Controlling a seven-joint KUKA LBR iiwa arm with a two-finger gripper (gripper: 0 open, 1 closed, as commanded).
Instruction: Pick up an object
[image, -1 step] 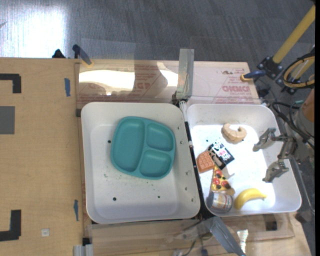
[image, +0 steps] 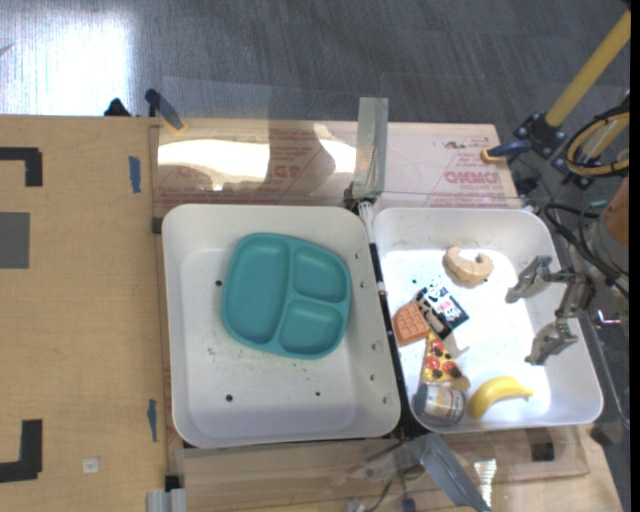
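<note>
The right bin (image: 570, 395) holds several small items: a tan bitten doughnut-like piece (image: 467, 266), a small black and white packet (image: 442, 308), a brown waffle piece (image: 410, 324), a red and yellow packet (image: 437, 360), a small jar (image: 443, 400) and a yellow banana (image: 499, 394). My gripper (image: 538, 309) hangs over the right side of that bin, its two grey fingers spread wide apart and nothing between them. One fingertip (image: 523, 284) lies right of the doughnut piece, the other (image: 549, 344) above the banana.
The left bin (image: 195, 390) carries a teal three-compartment plate (image: 286, 295). A cardboard panel (image: 75, 300) covers the bench at left. Cables and a yellow pole (image: 590, 70) crowd the upper right, near the arm.
</note>
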